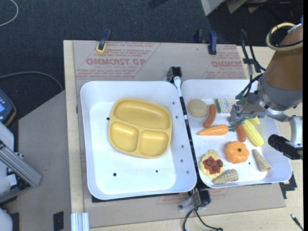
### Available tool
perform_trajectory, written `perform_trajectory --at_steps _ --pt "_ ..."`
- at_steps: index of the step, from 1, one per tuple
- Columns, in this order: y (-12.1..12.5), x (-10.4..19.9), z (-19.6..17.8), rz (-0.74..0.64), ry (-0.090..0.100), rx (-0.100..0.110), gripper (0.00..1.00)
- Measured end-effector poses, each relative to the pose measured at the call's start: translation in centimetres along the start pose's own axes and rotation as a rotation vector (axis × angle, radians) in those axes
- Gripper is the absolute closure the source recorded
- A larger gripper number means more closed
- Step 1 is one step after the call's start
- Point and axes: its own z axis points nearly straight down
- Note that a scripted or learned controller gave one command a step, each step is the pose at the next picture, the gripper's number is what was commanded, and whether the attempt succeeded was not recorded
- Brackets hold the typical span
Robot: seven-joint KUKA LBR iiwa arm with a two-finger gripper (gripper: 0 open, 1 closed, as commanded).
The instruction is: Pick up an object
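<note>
The right white bin (284, 170) holds several toy foods: a beige bun (197, 108), a red sausage (209, 115), an orange carrot (214, 130), a yellow corn cob (253, 133), an orange pumpkin (237, 152), a small pizza (211, 163), a waffle cone (261, 160) and a ridged tan piece (226, 177). My gripper (239, 119) hangs low over the bin's middle, right of the carrot's tip and beside the corn. A small orange-red piece (240, 134) lies just under it. I see nothing gripped.
The left white bin (91, 129) holds a yellow divided plate (140, 127). A black divider (183, 112) runs between the bins. A green-and-white item (225, 104) lies near the right bin's back. The arm's grey body (284, 76) covers the bin's right rear corner.
</note>
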Motion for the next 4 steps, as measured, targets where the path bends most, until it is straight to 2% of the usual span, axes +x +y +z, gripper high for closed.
perform_trajectory --at_steps 1,2,3,4 --pt "-1.0 5.2 0.7 0.000 0.000 0.001 1.00" --pt "-3.3 10.6 0.8 -0.001 0.000 0.002 1.00" --pt "-4.2 13.9 0.3 0.001 0.000 0.001 1.00" --pt "-3.0 13.4 -1.1 0.004 -0.003 -0.005 1.00"
